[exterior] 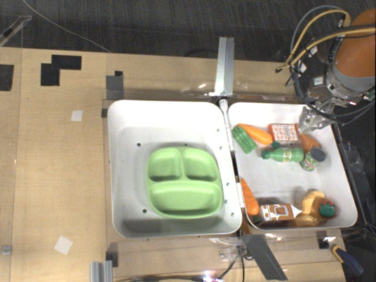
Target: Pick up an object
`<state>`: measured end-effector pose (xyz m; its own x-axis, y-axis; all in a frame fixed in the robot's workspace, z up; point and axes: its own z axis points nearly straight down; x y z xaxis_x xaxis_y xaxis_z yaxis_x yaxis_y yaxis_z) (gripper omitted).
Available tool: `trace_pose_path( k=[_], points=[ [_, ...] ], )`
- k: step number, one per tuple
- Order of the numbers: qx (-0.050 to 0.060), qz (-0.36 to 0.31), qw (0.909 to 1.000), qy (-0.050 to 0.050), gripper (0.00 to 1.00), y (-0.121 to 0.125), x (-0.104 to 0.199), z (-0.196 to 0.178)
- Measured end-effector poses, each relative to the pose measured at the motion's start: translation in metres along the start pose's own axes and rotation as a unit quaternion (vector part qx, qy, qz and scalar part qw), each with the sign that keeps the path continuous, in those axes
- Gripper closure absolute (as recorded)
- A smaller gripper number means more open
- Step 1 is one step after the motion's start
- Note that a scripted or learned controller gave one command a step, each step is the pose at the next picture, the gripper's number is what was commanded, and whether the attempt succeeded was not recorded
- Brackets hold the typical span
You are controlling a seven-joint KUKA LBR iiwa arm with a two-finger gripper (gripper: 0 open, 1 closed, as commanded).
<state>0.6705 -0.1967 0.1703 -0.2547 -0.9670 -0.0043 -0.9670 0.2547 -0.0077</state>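
Metal jaws [312,121], opening unclear, hang over smooth white bin [343,175] holding glossy plastic groceries.

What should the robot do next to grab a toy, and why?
Probably lower the tool a little toward the orange carrot just beneath it. It sits at the right bin's far corner, above the toys, with nothing visibly held, and that carrot looks like the nearest piece.

Green tray [184,181] in L bin [123,134], toys in R bin [346,213], end effector [311,121] at R bin's far corner
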Motion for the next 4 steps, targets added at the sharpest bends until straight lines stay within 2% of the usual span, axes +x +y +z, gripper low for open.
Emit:
trace_pose_path(
  k=[1, 2, 4],
  points=[
    [0.010, 0.066, 0.9978, 0.000, 1.00, -0.002, -0.007, -0.137],
    [0.008, 0.066, 0.9978, -0.003, 1.00, -0.002, -0.009, -0.144],
    [0.018, 0.067, 0.9976, -0.008, 1.00, -0.005, -0.013, -0.171]
  ],
)
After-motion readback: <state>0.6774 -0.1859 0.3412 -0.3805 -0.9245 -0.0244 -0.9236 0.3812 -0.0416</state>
